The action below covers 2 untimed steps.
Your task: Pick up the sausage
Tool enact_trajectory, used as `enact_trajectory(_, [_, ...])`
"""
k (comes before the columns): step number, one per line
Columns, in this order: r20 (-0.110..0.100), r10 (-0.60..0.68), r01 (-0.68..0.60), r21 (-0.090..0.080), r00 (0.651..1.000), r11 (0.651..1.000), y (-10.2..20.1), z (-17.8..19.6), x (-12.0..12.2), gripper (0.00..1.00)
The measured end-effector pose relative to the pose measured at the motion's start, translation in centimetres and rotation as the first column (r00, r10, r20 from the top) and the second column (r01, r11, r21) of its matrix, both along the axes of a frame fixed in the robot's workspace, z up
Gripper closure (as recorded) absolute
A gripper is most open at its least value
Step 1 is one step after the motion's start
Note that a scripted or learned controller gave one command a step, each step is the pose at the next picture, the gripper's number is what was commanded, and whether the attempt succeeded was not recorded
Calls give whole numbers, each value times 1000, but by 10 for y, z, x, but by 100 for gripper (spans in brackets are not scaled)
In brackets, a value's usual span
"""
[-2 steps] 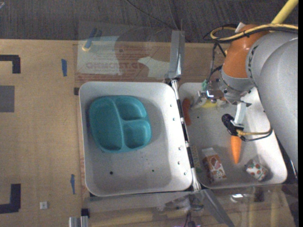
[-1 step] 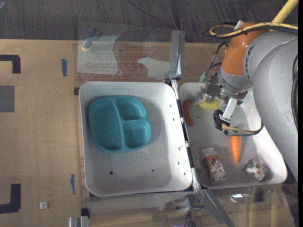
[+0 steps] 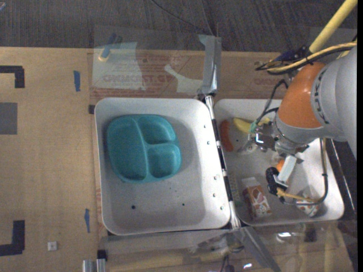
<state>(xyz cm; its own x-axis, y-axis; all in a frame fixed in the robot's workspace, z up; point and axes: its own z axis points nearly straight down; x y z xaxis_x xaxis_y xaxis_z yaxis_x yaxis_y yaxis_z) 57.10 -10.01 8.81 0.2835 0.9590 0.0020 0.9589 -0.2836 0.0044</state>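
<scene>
Orange-red sausage (image 3: 226,135) lay in the right-hand bin (image 3: 311,177) near the gripper (image 3: 253,143); we could not determine its closure state.

The sausage (image 3: 226,135), a short reddish-orange link with rounded ends, is lying flat on the floor of the right bin (image 3: 241,166), sitting just beside the wall that bin shares with its neighbour, near the far corner, its length running roughly along that wall.

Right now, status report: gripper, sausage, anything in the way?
Gripper over right bin, beside sausage. Sausage by bin's left wall, apart from gripper. Yellow piece close beside both.
</scene>
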Motion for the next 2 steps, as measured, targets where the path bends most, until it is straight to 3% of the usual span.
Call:
enact_trajectory(1, [0,-344,344,-1,939,939,7,-1,34,0])
enact_trajectory(2, [3,-340,340,0,940,940,9,11,35,100])
